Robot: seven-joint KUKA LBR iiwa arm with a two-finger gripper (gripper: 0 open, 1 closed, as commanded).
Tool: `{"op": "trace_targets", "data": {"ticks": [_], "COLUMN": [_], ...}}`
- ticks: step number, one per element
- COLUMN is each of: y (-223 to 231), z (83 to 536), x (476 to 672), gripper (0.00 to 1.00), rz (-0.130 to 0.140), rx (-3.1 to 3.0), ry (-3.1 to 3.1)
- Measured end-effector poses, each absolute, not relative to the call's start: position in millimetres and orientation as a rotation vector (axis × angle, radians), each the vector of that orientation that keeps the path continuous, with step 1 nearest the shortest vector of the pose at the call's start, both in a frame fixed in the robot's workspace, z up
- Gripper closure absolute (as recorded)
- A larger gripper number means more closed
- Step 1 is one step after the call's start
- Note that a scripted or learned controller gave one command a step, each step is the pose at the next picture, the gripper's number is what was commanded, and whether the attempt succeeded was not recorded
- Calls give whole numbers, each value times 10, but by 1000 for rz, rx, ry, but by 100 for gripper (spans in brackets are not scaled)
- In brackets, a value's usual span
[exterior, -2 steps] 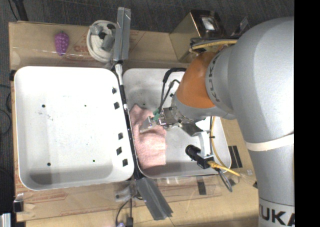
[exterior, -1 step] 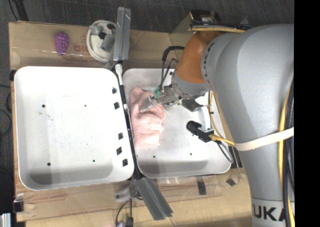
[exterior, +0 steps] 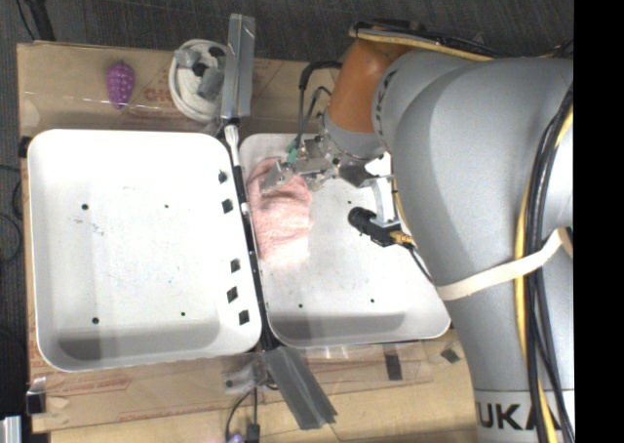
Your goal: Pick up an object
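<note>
- The arm (exterior: 487, 197) comes in from the right and covers much of the right bin (exterior: 361, 324); its orange band (exterior: 356, 90) sits above the bin's far edge
- The gripper (exterior: 297, 166) is low over the far left part of the right bin, just at the top edge of a pink cloth (exterior: 281, 212)
- Whether it is open or closed cannot be told; the metal parts at the tip blur into the cloth, and no hold on the cloth can be made out
- The pink cloth lies crumpled in the right bin against its left wall, near the divider between the bins
- A small black part (exterior: 369, 223) with a yellow tip sticks out from the arm over the middle of the right bin, apart from the cloth
- The left bin (exterior: 127, 334) lies beside the right one, their rims touching
- On the cardboard beyond the left bin lie a purple grape bunch (exterior: 120, 83) and, to its right, a white roll (exterior: 198, 78)
</note>
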State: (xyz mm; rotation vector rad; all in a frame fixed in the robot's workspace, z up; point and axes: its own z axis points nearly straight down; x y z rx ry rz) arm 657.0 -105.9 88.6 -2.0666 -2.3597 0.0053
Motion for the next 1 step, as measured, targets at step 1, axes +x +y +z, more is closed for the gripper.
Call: {"op": "trace_targets", "data": {"ticks": [1], "y": [-992], "z": [884], "x": [6565], "gripper": [0], "rz": [9], "rx": [-2004], "ry": [-2410]}}
